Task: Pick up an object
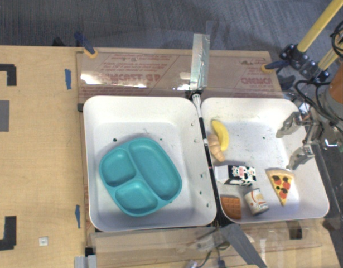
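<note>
We see 2 bins side by side; the left bin [93, 149] holds a teal tray [139, 175], and the right bin [255, 113] holds the pickable things: a banana [220, 134] by the divider with a tan piece [216, 148] touching its lower end, a black-and-white carton [241, 175] near the middle, a waffle [231, 206] at the front wall, a can [255, 201] just beside it, and a pizza slice [281, 185] toward the right.

Risks first, as we judge them; the banana and the tan piece lie against the divider, so a finger coming down there could strike the wall or nudge both without closing on either; the waffle and pizza slice lie flat, and fingers may skid over them; the can lies on its side and could roll away from a closing finger; the carton, waffle and can sit close, so a descent among them could push 1 into another.

The gripper [297, 144] sits at the right bin's right edge, above the pizza slice and well apart from the banana; its 2 fingers look spread apart with nothing between them, so we judge it holds no object; the arm enters from the right, and nothing is lifted yet.
</note>
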`<state>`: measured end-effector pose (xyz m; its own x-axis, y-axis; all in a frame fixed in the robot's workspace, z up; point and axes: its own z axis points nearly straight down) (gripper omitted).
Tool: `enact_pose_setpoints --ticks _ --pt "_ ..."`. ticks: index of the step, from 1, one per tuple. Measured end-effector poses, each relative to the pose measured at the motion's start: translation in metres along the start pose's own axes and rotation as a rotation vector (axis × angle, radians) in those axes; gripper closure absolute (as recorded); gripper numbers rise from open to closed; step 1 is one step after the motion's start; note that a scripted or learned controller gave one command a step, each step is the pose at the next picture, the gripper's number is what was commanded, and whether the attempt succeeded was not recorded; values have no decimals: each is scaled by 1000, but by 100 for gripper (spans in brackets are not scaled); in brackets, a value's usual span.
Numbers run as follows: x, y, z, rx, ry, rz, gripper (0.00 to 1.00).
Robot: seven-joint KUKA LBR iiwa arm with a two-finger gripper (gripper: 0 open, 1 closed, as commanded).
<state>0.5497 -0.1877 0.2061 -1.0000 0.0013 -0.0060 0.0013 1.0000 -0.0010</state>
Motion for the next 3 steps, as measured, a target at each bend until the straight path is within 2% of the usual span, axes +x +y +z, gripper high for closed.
enact_pose_setpoints --ticks 1,2,3 --pt "-27 21 107 1 -6 389 0" --pt "-28 23 98 2 -9 384 100" --pt "-12 101 17 -3 -6 531 100"
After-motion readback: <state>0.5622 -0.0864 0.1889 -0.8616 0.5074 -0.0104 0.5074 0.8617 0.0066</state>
